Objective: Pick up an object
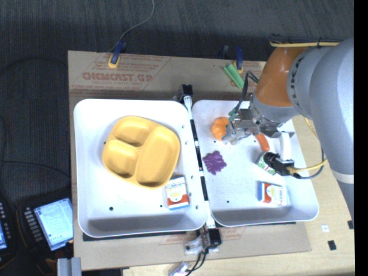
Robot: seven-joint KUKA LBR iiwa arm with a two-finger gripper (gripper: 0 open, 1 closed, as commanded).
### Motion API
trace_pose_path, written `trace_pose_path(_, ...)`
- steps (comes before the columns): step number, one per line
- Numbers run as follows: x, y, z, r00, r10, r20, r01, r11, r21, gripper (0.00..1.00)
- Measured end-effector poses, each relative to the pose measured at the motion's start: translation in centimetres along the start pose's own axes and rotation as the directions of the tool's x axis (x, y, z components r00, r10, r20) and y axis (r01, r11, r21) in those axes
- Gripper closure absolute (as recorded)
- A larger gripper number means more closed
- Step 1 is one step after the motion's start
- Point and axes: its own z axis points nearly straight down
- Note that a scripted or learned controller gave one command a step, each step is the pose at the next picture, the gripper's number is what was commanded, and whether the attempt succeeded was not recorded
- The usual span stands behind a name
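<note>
The grey-and-metal two-finger gripper (237, 132) hangs low in the right white bin (299, 209), just beside a small round orange fruit (219, 127); how far it is spread cannot be told, nor whether it touches the fruit. The bins sit on a brown cardboard sheet (92, 76) over dark carpet. A purple grape cluster (215, 161), a small orange stick (263, 142) and a white carton (271, 192) lie nearby. The left white bin (86, 211) bears a large yellow lumpy bread-shaped piece (141, 150) and another small white carton (177, 193).
</note>
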Motion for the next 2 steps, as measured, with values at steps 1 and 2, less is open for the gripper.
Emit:
trace_pose_path(1,0.0,0.0,0.0,1.000,0.000,0.000,0.000,1.000,0.000,0.00)
trace_pose_path(2,0.0,0.0,-1.0,1.000,0.000,0.000,0.000,1.000,0.000,1.00)
